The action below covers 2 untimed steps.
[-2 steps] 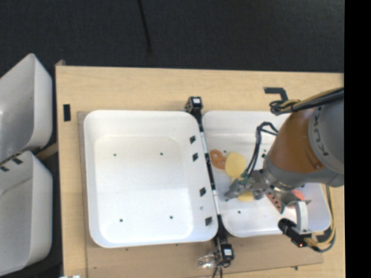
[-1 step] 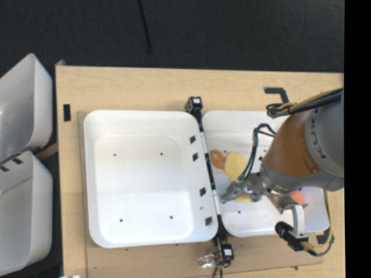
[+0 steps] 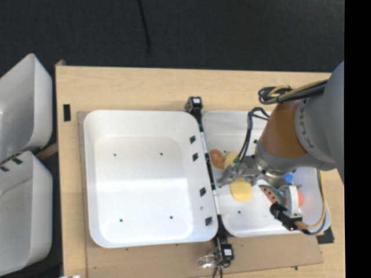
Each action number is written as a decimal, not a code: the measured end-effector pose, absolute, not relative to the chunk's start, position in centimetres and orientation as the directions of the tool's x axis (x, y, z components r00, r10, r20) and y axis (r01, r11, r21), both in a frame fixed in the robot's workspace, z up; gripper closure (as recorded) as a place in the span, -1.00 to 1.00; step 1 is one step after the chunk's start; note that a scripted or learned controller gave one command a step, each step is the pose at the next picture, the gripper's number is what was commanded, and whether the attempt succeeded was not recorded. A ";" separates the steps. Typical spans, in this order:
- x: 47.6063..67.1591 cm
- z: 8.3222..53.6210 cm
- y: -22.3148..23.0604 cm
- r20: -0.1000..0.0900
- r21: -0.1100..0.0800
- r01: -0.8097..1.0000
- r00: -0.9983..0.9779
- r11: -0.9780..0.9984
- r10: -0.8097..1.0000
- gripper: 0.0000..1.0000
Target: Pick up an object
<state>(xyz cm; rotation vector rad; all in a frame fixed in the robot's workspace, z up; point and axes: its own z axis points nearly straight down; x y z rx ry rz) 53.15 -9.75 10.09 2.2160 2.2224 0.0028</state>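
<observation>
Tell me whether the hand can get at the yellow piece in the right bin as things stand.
Probably yes. The hand is low in the right bin, just above the yellow piece, whose top looks uncovered; the orange thing lies off to the side.

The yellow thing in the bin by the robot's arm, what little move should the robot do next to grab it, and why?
Probably a small shift toward the yellow object, then straight down. The gripper sits low in the right bin, near that object's upper left edge, with an orange piece close on its other side. Centring first would likely catch the yellow one alone. Whether it grips anything yet is unclear.
</observation>
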 end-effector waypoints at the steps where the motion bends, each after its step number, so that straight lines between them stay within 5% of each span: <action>1: 53.2 11.3 -9.8 0.001 0.007 1.000 0.001 -0.001 1.000 1.00; 2: 49.3 10.5 -11.5 -0.003 0.015 1.000 0.003 -0.003 1.000 1.00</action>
